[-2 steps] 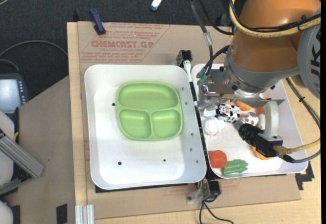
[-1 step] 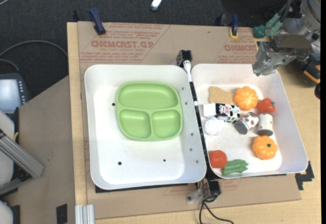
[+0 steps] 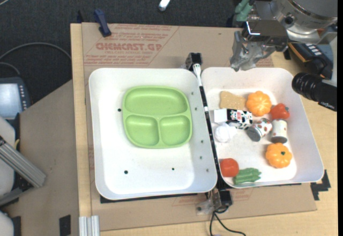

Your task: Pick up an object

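Cardboard (image 3: 134, 42) under your bins reads "CHEMCAST GP" in red. Gripper (image 3: 244, 60) hangs over right bin's (image 3: 308, 144) far edge; whether its fingers are spread, you cannot tell. Nearest toy: orange pumpkin (image 3: 259, 102), far side.

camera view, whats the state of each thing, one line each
gripper: raised above the right bin's far rim, holding nothing
green plate: flat in the left bin, bare
two orange pumpkins: lying in the right bin
green pepper: lying at the near rim
right bin: crowded with toys
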Robot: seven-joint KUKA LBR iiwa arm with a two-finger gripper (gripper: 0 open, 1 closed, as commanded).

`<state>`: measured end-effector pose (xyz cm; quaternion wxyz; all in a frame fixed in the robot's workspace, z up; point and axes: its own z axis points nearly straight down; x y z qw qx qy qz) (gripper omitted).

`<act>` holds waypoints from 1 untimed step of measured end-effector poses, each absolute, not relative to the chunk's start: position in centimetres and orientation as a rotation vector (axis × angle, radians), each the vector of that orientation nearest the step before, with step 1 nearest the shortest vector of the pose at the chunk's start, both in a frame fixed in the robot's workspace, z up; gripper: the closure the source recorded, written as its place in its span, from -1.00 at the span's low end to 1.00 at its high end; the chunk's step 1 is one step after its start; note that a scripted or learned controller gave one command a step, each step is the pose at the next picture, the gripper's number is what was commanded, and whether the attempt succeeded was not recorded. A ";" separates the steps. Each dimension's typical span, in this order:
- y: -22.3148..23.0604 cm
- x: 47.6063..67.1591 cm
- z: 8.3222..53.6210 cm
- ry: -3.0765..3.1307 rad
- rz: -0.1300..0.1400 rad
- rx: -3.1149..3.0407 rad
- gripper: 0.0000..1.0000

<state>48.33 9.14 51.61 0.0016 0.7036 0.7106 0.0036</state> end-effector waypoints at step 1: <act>18.1 48.1 45.6 2.237 -0.011 2.214 1.00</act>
